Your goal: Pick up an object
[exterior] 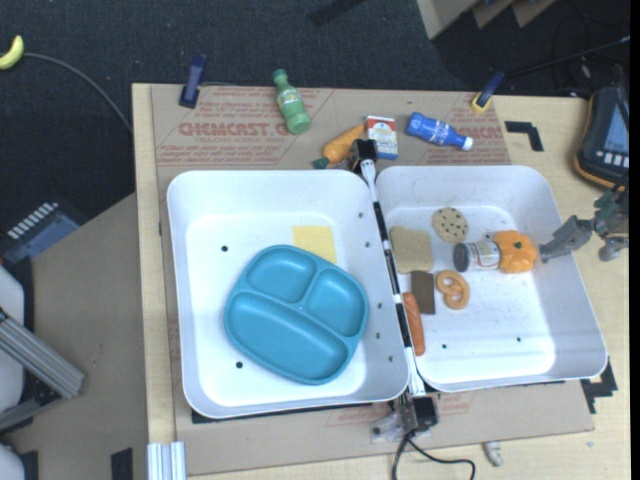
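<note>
Orange toy [516,252] lying just left of gripper [553,248], nearest pick; gripper state impossible to tell.

Robot lab bench set up for picking trials

Two shallow white bins [190,208] sit clamped side by side on a cardboard-covered bench [240,123]; toy food lies at 12 o'clock, a yellow-cased pendant [605,143] at 3 o'clock, an aluminium frame rail [40,353] at 8 o'clock, cables over dark carpet [80,38].
</note>
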Robot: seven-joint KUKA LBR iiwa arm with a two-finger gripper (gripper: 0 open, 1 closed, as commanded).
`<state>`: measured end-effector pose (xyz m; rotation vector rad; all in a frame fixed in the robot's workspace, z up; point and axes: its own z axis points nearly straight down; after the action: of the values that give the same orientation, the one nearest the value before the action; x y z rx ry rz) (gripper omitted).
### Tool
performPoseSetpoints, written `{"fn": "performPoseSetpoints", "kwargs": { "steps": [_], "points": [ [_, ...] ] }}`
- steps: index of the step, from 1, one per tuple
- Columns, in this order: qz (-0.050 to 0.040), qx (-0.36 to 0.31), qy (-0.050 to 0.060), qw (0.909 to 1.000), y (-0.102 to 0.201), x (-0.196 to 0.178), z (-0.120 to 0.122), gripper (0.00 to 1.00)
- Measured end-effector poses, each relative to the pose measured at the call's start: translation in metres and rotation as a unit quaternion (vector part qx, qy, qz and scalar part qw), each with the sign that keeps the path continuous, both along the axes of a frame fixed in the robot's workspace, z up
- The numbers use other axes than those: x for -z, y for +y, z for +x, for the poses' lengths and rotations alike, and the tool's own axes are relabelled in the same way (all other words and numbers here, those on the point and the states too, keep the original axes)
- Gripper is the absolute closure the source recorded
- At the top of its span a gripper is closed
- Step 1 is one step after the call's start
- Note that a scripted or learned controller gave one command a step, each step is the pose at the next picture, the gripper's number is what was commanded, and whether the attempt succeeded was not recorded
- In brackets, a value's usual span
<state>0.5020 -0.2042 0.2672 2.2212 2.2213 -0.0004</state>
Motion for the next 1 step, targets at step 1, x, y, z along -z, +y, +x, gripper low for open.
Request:
{"fn": "performPoseSetpoints", "kwargs": {
  "steps": [1],
  "points": [
    [0.001,-0.001,-0.001,1.0,-0.0141,0.1722,0.0343,0.0]
  ]
}}
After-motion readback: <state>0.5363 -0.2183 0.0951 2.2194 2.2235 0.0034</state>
